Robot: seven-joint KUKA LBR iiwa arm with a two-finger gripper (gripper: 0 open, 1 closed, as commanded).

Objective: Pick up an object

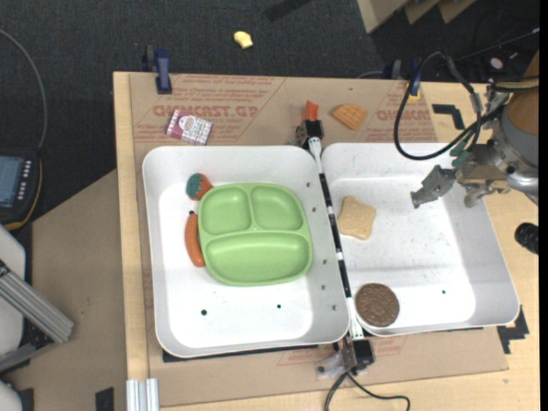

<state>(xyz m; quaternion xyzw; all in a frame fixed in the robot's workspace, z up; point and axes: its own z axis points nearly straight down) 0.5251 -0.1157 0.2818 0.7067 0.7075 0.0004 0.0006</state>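
I see the grey two-finger gripper (431, 190) hanging over the right shallow white bin (479, 255), toward its far right side; nothing sits between its fingers, and at this slant I cannot tell whether they are spread or closed. In that bin, a pale tan bread-shaped piece (357, 217) lies near the left wall, well apart from the gripper. A round dark-brown cookie-like disc (377, 304) rests in the bin's near left corner, close to the rim.

The left shallow white bin (171, 298) carries a green three-compartment plastic plate (254, 234) in its middle. An orange sausage-shaped toy (194, 239) lies along the plate's left edge, touching or nearly touching it. A small teal-and-red rounded toy (199, 185) sits at the plate's far left corner.

On the brown cardboard benchtop (257, 105), beyond the bins, a small pink-and-white printed packet (188, 126) lies near the far left corner, and an orange waffle-like piece (348, 115) lies beyond the right bin. A small yellow object (243, 38), possibly a toy, lies on the dark floor beyond the bench.
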